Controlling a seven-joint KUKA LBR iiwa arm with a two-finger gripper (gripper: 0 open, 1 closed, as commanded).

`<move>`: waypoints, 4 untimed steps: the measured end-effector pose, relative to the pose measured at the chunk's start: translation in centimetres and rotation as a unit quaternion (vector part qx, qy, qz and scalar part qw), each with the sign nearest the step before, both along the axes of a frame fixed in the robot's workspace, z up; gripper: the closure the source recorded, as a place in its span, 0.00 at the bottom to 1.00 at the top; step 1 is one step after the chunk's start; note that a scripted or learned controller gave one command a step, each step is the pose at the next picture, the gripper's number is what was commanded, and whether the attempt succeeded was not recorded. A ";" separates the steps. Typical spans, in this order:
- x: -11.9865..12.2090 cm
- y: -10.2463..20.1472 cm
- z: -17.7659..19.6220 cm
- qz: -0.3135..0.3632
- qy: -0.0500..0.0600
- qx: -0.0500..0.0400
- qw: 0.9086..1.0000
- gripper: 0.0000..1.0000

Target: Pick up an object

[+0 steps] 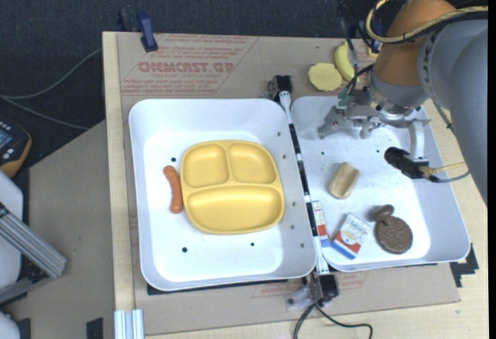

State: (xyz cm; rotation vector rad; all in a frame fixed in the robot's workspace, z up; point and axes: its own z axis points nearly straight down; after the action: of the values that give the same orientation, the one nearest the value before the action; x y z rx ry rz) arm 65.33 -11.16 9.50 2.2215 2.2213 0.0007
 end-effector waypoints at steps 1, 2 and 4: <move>-7.4 -0.3 -1.2 -0.002 0.005 0.001 1.000 0.00; -8.5 1.6 -1.1 0.001 0.002 0.001 1.000 0.00; -8.9 1.9 0.0 -0.001 0.000 0.000 1.000 1.00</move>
State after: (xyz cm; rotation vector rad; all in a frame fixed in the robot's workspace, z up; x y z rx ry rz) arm 56.39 -9.27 9.47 2.2233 2.2204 0.0010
